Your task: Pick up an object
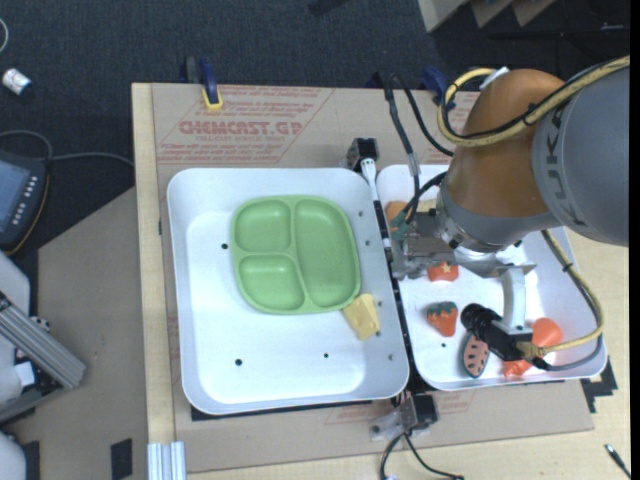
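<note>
On the bench (250, 128), the right bin (560, 368) holds a strawberry toy (443, 317) just below the arm's jaws, whose state cannot be told, beside the green plate's (295, 255) bin.

From my station I saw even, bright overhead light, the white bins (200, 298) nearly washed out, soft shadows beneath the arm (560, 138), a dim floor, and slight overall blur.

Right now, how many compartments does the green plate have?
3: the green plate in the left bin has two stacked on its left side and one long one at right.
</note>
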Controlling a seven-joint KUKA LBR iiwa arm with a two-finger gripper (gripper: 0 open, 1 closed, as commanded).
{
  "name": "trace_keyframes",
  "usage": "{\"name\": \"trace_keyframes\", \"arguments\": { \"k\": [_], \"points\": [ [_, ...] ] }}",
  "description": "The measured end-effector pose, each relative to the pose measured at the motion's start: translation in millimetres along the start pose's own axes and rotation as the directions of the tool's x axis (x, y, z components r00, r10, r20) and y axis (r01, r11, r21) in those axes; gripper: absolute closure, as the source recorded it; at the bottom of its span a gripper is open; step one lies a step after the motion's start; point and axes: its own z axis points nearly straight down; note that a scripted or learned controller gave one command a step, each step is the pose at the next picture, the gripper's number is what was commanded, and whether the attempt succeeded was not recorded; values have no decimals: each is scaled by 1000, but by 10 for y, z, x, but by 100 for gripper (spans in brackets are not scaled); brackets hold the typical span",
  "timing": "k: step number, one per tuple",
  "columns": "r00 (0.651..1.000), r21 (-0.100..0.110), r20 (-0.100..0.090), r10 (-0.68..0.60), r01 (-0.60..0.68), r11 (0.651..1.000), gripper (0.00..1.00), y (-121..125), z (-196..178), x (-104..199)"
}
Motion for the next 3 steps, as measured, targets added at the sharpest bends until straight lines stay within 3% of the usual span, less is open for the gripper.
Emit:
{"name": "trace_keyframes", "arguments": {
  "k": [1,2,3],
  "points": [
    [1000,-2,0,0,0,1000,100,-238,-182,403],
    [1000,0,2,4,-4,1000,100,-215,-43,528],
    [1000,0,2,7,-7,1000,100,-338,-31,407]
  ]
}}
